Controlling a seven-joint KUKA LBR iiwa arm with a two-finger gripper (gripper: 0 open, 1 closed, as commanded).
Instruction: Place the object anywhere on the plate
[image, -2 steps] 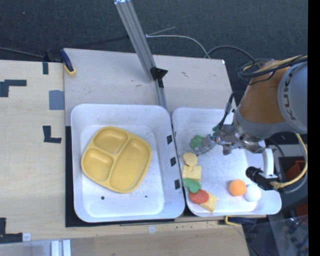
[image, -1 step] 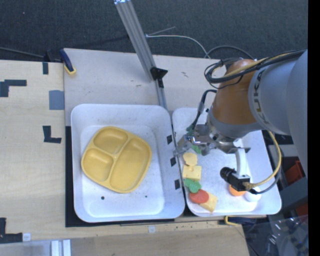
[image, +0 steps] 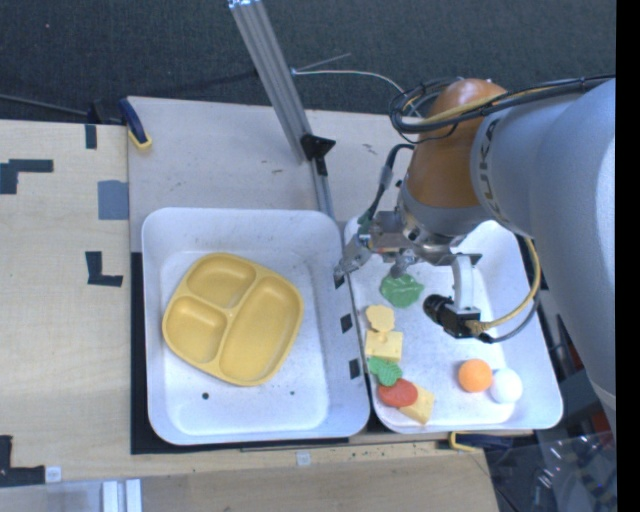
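Note:
A yellow plate (image: 232, 316) with three compartments lies in the left bin (image: 170, 235). In the right bin (image: 535, 395) my gripper (image: 400, 268) hangs just above a green leafy toy (image: 402, 291). Below that toy, down the bin's left side, lie a small yellow piece (image: 380, 318), a yellow block (image: 384, 345), a green piece (image: 385, 369), a red piece (image: 398, 393) and a yellow wedge (image: 420, 405). An orange ball (image: 475, 375) and a white ball (image: 506, 386) sit at the lower right.
The grey arm with its orange band (image: 455, 140) covers the top of the right bin. A metal pole (image: 280, 85) slants down to the bins' shared upper edge. A black cable part (image: 450, 315) hangs beside the gripper.

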